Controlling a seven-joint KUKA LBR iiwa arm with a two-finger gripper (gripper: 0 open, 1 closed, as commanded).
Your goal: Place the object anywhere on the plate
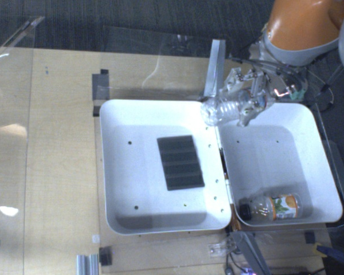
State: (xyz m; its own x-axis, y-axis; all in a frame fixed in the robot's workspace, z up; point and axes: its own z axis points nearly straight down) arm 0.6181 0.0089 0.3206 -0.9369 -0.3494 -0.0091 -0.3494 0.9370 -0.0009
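Observation:
A dark ribbed rectangular plate (180,162) lies flat in the middle of the left bin (117,171). My gripper (245,103) hangs over the back left corner of the right bin (324,153), near the wall between the two bins. Its fingers are shut on one end of a clear plastic bottle (219,111), which sticks out to the left over the divider. The bottle hangs to the back right of the plate, apart from it. A second bottle with an orange and green label (273,207) lies on its side at the front of the right bin.
A clear upright panel (215,67) stands just behind the bins next to the gripper. Cables (286,90) trail from the wrist at the right. Light wooden benchtop (46,153) stretches to the left of the bins.

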